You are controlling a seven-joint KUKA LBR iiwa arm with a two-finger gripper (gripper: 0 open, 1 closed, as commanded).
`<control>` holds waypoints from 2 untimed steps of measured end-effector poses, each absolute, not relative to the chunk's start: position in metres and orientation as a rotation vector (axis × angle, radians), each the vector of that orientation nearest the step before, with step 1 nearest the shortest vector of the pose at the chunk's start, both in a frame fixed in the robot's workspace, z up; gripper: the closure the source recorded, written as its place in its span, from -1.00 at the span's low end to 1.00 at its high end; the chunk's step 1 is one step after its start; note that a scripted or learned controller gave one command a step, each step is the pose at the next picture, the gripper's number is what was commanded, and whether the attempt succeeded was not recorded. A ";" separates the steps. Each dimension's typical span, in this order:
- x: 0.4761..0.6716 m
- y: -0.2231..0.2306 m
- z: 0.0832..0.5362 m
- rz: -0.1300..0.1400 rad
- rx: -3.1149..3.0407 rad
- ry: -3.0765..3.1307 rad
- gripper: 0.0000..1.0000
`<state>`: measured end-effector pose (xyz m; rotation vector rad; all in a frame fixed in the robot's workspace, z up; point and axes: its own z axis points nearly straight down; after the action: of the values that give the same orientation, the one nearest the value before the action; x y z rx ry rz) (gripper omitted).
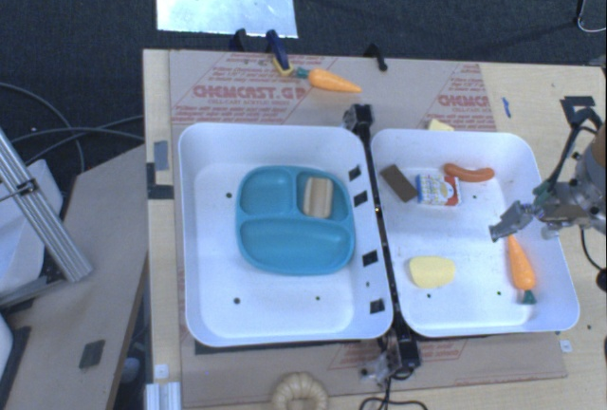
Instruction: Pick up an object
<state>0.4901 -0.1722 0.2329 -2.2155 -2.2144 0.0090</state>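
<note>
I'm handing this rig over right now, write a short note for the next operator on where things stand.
Gripper: over the right bin, just above the carrot; nothing visibly held.
Right bin: carrot, sausage, yellow piece, small carton, brown block.
Left bin: blue plate holding a tan piece.
Done: no pick visible.
Left: grasp and lift one object, probably the carrot.

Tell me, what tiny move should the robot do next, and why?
Probably lower the gripper a little toward the carrot in the right bin. The carrot lies just below the gripper in the camera view, closer than the yellow piece or the sausage, and nothing is seen held yet.
</note>
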 end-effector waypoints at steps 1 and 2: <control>0.493 -0.172 0.239 -0.001 -2.219 -2.226 -1.00; 0.493 -0.179 0.194 0.001 -2.219 -2.222 -1.00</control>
<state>0.4927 -0.1791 0.1942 -2.2194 -2.2219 0.0011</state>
